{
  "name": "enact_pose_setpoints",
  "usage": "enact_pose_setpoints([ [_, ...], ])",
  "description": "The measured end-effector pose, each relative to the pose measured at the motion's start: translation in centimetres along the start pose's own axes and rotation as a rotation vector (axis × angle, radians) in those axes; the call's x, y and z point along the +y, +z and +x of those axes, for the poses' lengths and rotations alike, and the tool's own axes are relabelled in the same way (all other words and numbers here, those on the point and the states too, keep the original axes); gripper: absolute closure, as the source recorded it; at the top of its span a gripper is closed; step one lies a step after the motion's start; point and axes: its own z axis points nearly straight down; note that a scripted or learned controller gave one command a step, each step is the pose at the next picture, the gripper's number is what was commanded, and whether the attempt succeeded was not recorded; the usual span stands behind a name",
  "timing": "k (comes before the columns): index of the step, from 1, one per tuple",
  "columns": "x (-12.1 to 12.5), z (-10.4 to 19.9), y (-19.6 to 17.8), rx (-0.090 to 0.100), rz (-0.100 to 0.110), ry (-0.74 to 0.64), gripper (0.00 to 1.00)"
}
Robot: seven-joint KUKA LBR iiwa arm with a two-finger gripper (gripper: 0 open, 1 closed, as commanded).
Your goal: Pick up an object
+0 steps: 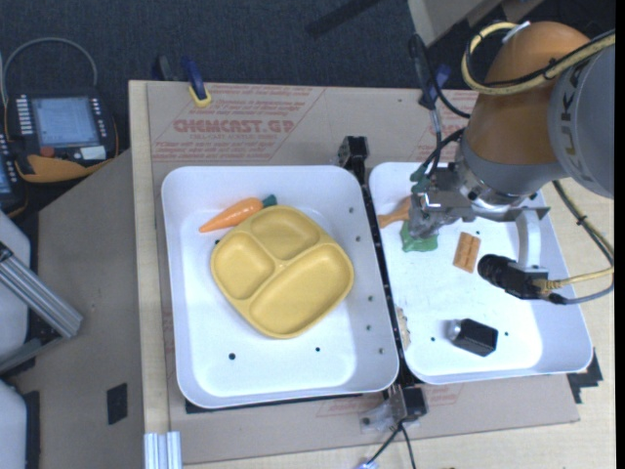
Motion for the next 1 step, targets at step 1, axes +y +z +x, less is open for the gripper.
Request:
enact_pose_setpoints([
  [1, -2.10, 5.30, 0.61, 0.000, 0.002, 0.000, 1.00],
])
